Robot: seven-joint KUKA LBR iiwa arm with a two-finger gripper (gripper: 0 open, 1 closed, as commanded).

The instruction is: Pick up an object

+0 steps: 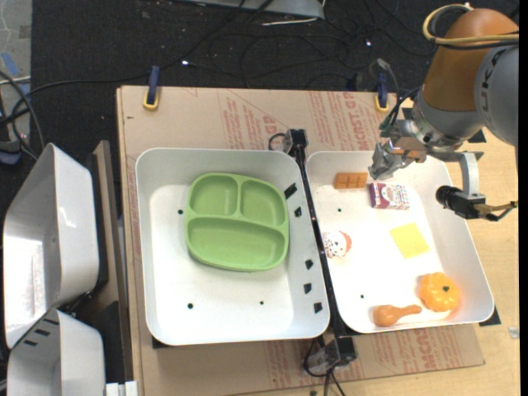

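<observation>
Two shallow white bins are being borne side by side on a bench topped with brown cardboard [247,114]. The left white bin [165,304] is being occupied by a light green plastic plate with three compartments [238,221], which is lying flat toward the bin's far half. The right white bin [363,304] is being shared by several small things: a small orange-brown rectangular block [350,180] near the far edge, a little white and maroon carton [388,195] just to its right, a flat yellow square piece [410,240] toward the middle, a small round white toy with red markings [336,243] close to the left wall, an orange plastic pumpkin [438,292] near the front right corner, and an orange-tan gourd-shaped toy [395,313] just beside the pumpkin at the front. The grey arm with its orange band [462,64] is being reached in from the right, and the two-finger gripper [384,165] is being held low over the far part of the right bin, just above the carton and close to the block. Whether anything is being gripped cannot be told, as the tips are too blurred and dark to be read.
</observation>
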